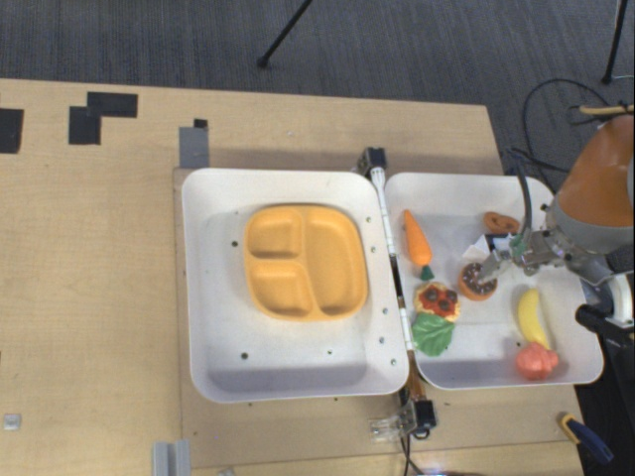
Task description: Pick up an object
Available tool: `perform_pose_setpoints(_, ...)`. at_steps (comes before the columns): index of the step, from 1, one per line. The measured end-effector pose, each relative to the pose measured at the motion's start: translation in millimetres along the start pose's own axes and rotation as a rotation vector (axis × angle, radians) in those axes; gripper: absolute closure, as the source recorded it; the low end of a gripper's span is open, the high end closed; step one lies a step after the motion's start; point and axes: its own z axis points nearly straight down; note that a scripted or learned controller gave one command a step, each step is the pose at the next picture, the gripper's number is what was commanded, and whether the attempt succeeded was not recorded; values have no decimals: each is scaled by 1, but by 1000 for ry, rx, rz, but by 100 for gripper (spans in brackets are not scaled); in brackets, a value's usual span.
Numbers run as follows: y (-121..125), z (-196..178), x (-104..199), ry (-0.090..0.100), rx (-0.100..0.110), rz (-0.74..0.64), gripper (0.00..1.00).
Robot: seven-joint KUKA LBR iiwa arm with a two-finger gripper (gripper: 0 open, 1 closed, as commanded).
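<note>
Gripper point(493, 264) over right bin point(585, 370), just at 2 o'clock of donut point(477, 281); finger opening cannot tell. Donut likely light, rigid plastic, slick; pinch across ring.

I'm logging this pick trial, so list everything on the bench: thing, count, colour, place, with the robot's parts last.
bins: two, white, side by side on the bench
divided plate: one, yellow-orange, middle of the left bin
carrot: one, orange with green tip, right bin, near the divider
pizza slice: one, red and yellow, right bin, below the carrot
leafy green: one, green, right bin, front left corner
doughnut: one, brown, right bin, centre
banana: one, yellow, right bin, right side
pink toy: one, pink-red, right bin, front right
arm: one, grey with orange band, right edge
tool: one, just above the doughnut
</note>
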Motion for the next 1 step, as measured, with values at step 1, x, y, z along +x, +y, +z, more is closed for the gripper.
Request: perform_pose_setpoints(1,-66,16,-11,-10,-30,64,0)
